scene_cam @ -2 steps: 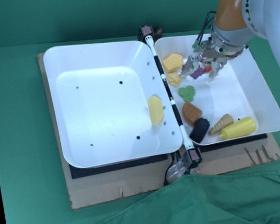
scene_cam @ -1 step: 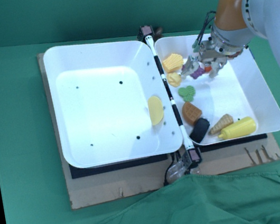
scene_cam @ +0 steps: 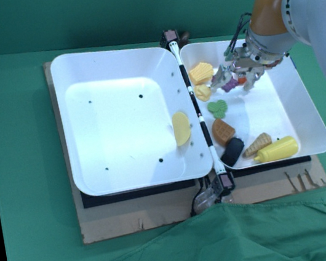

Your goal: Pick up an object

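My gripper [scene_cam: 233,80] hangs over the upper left part of the right bin [scene_cam: 294,92]. A small purple object [scene_cam: 230,84] shows between its fingers, and the gripper is shut on it. A bit of red-orange [scene_cam: 243,80] shows beside the purple piece. Just left of the gripper lie an orange-yellow toy [scene_cam: 201,72] and a yellow toy [scene_cam: 203,93]. A green toy [scene_cam: 217,108] lies below the gripper.
Lower in the right bin lie a brown waffle piece [scene_cam: 223,130], a black toy [scene_cam: 232,151], a cone [scene_cam: 258,143] and a yellow bottle [scene_cam: 277,150]. The left bin [scene_cam: 90,71] holds a flat yellow piece [scene_cam: 181,128] by its right wall. Green cloth [scene_cam: 232,239] covers the front.
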Robot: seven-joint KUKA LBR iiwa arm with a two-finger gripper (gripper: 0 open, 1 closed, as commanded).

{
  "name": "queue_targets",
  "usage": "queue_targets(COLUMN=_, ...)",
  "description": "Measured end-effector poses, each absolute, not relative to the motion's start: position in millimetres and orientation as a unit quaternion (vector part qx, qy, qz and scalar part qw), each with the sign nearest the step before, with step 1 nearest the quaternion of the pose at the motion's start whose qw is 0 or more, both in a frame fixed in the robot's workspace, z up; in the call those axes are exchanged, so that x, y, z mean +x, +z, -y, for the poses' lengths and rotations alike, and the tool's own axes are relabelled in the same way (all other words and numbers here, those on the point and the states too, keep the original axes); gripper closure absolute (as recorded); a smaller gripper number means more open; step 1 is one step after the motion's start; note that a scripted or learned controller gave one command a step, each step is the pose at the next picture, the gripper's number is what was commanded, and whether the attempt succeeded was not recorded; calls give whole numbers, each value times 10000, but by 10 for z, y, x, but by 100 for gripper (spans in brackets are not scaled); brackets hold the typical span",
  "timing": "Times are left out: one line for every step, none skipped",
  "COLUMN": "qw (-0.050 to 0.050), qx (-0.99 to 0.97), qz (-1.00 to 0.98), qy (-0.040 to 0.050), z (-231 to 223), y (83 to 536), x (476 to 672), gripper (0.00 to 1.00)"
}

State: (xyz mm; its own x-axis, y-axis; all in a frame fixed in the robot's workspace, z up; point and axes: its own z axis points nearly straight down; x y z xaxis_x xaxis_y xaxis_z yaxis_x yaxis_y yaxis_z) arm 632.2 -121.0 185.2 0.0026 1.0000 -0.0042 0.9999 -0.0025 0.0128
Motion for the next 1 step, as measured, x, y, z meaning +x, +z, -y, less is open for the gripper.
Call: queue_targets(qw=60, qx=7080, qz=-7062, qy=30, z=1210, y=1852, x=6322, gripper=0)
